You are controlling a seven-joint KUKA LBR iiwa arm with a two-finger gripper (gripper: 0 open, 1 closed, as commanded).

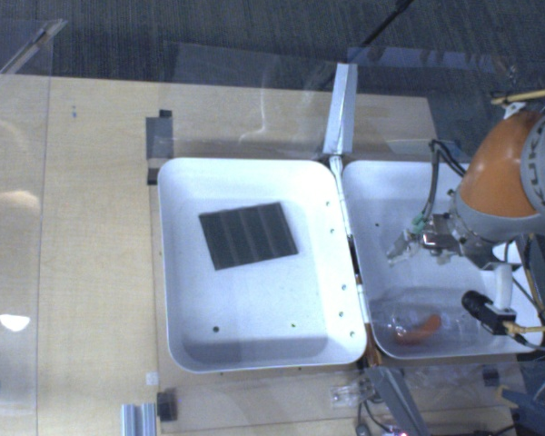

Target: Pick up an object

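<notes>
A small reddish-orange object [420,327] lies near the front edge of the right bin [381,198], with what looks like clear wrapping around it. My gripper [407,246] hangs over the middle of that bin, a little behind and to the left of the object, and I see nothing held in it. A dark ribbed rectangular pad [248,234] lies flat in the left bin [191,316], toward its back half.
The arm's orange band [498,178] and grey wrist cover the right bin's right side. A metal divider post [340,116] rises behind where the two bins meet. Cables and a black fitting [483,307] sit at the right bin's front right corner.
</notes>
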